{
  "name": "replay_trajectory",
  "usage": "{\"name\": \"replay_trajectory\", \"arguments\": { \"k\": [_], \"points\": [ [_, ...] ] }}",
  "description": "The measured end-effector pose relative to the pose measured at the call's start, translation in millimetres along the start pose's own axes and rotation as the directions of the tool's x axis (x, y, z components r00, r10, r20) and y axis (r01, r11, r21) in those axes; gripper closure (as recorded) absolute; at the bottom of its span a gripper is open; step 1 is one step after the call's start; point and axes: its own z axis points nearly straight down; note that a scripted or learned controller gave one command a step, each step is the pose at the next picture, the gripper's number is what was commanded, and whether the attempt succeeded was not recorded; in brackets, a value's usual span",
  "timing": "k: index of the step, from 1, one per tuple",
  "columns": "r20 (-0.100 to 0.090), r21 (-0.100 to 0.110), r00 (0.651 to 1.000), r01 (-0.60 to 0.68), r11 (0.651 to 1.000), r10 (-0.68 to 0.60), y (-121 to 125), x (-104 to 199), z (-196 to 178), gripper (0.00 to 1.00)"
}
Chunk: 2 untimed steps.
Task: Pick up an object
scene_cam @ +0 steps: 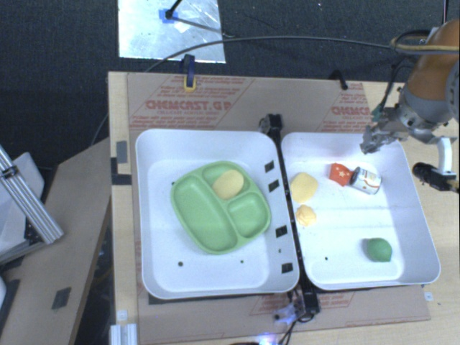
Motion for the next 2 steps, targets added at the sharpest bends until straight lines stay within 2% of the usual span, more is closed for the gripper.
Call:
{"name": "replay_trajectory", "arguments": {
  "k": [1,2],
  "points": [
    [0.001,-0.001,1.0,-0.002,1.0,0.002,-2.7,-4.2,-64.2,1.0],
    [-0.001,0.005,1.0,0.0,1.0,0.0,-1.6,-4.3,-76.2,1.0]
  ]
}}
